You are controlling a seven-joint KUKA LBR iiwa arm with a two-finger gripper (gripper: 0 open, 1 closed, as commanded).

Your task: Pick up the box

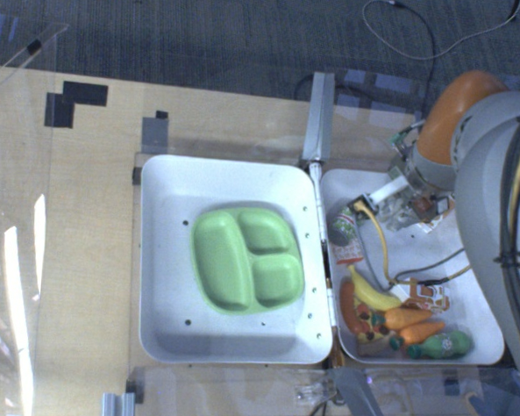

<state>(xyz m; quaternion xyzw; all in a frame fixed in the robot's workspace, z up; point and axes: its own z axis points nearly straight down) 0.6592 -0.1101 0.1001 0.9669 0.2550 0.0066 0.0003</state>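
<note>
Holding green tray (246,260): left bin (164,267); right bin (481,326): box (429,297), banana (373,293), carrots (415,325).

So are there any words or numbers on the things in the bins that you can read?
None can be read.
Can by the right bin's left wall: it has a label, too blurred to read.
Small box near the carrots: it has printing, too small to read.
Green tray: plain, no writing.
</note>
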